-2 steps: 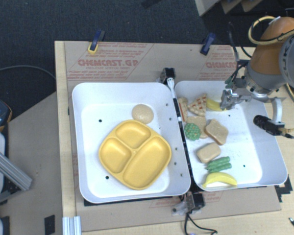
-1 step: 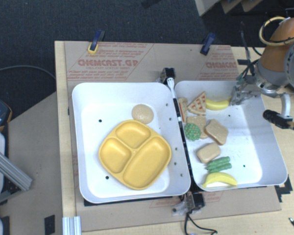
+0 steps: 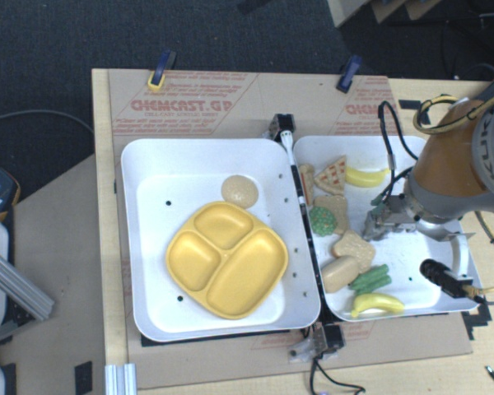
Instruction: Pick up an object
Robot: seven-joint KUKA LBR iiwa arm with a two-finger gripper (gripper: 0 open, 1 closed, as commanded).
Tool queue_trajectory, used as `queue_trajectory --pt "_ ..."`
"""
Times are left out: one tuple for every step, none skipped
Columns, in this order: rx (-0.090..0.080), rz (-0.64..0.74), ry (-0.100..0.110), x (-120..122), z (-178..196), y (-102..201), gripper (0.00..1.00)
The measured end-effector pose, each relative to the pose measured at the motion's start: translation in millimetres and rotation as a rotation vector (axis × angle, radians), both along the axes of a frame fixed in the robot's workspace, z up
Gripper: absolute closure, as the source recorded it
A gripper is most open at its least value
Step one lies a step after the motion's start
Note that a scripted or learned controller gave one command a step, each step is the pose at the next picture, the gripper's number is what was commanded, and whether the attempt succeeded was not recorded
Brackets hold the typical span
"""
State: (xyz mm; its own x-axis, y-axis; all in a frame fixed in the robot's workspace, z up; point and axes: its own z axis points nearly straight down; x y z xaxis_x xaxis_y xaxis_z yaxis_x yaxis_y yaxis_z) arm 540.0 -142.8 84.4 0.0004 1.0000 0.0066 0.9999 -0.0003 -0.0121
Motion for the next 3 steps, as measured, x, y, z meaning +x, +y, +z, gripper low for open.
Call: queue_trajectory --pt "-0.004 0.009 -0.018 -22.1 105.6 103.2 1.0" --pt "-0.007 0.0 -0.015 -21.4 110.3 97.4 1.0" --pt "-0.008 0.0 -0.018 -20.7 120.6 97.5 1.0"
